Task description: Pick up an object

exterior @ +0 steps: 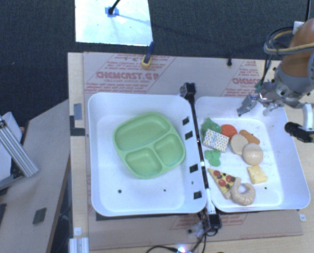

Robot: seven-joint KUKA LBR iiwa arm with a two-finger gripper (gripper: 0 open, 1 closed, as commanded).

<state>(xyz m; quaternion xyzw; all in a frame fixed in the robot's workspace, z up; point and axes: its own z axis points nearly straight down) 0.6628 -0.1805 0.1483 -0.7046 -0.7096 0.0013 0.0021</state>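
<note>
Camera view: gripper [256, 103], spread unclear, hovers beyond food toys [233, 159]; green tray [149, 144] left.

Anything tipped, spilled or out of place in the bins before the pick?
Nothing stands out. The green tray lies flat in the left bin; the toy foods, pizza slice included, cluster inside the right bin. The tool hovers over its far edge.

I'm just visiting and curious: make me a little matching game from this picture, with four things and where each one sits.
Things:
1. green divided plastic plate
2. toy pizza slice
3. pale round egg-like ball
4. robot's hand

Places:
A. above the right bin's far edge
B. left bin
C. right bin, near front, beside the divider
D. right bin, middle

Pairs: 1-B, 2-C, 3-D, 4-A
</note>
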